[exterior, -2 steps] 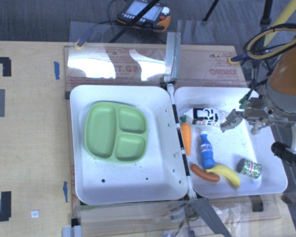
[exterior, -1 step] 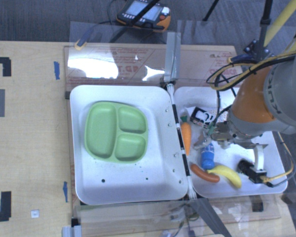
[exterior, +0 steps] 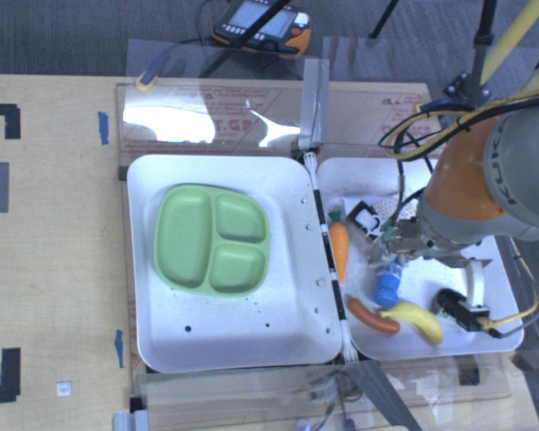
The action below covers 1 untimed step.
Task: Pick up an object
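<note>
My gripper (exterior: 391, 248) reaches down into the right bin (exterior: 503, 335), with the arm's orange band just behind it. Directly below it lies a small blue object (exterior: 388, 287), which looks partly covered by the gripper's tip; whether they touch is unclear. An orange carrot (exterior: 340, 248) lies lengthwise along the bin's left wall. A yellow banana (exterior: 415, 320) and a red sausage (exterior: 374, 319) rest near the front edge. A black-and-white item (exterior: 364, 216) sits at the back, left of the gripper.
The left bin (exterior: 162, 330) holds a green divided plate (exterior: 212, 239). A small green piece (exterior: 335, 214) lies by the carrot's top end. A metal divider (exterior: 328, 259) separates the bins. A handheld pendant (exterior: 260, 23) rests beyond the bench.
</note>
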Tool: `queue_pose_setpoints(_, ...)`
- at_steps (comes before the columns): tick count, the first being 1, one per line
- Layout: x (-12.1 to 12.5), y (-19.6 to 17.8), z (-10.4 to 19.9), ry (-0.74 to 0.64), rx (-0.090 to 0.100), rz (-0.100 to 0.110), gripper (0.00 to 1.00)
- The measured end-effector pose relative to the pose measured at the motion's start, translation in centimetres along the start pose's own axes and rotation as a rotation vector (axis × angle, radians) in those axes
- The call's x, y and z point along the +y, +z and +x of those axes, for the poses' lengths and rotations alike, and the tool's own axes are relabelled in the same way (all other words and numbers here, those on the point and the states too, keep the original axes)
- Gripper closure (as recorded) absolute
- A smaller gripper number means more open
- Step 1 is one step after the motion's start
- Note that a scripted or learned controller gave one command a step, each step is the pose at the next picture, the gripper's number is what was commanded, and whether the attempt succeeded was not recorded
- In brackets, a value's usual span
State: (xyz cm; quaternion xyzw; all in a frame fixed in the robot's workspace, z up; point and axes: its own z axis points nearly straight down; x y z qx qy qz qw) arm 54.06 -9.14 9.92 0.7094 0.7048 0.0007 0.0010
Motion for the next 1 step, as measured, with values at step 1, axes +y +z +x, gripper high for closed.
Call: queue_pose_setpoints(1,5.99,-12.55,0.94,-0.245,0.0,0.0,1.0)
